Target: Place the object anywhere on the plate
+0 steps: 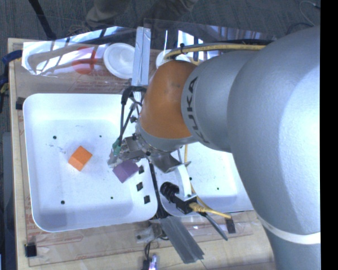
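Purple block (pixel 124 171) just beneath gripper (pixel 121 157)

Two bins sit side by side on the bench (pixel 22 229). The left bin (pixel 39 151) holds a block (pixel 80 158) near its middle. To the right of the block, close to the wall between the bins, lies a flat square piece (pixel 125 171). The gripper (pixel 124 153) is right above that piece (too close to tell if they touch). The arm (pixel 242 111) comes in from the right and covers most of the right bin (pixel 219 184). Behind the bins sits a round lid (pixel 120 59).
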Controlling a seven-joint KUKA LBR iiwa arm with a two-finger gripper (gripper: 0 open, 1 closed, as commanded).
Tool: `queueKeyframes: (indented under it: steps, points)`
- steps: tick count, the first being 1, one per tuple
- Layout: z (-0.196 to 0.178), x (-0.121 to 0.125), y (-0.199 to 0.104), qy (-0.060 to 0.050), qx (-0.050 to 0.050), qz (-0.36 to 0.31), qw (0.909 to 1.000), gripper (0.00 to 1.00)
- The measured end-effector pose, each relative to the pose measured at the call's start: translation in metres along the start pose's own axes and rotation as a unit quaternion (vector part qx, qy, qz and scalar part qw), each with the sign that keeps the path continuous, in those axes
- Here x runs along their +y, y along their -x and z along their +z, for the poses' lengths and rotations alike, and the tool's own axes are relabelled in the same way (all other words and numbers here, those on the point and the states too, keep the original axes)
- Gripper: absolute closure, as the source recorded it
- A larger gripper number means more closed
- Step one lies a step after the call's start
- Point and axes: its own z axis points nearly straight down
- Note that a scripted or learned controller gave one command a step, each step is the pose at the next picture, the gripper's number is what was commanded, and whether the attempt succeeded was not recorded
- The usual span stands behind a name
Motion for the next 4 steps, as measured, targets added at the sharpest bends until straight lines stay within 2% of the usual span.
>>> queueKeyframes:
  steps: [1, 2, 3, 4]
  points:
    - [-0.023, 0.019, -0.004, 0.001, 0.000, -0.027, 0.9996, 1.00]
    - [-0.037, 0.017, -0.024, 0.002, 0.000, -0.024, 0.9997, 1.00]
    - [-0.049, -0.013, -0.055, 0.000, 0.000, -0.071, 0.9975, 1.00]
    - [-0.034, 0.003, -0.035, 0.001, -0.001, -0.071, 0.9975, 1.00]
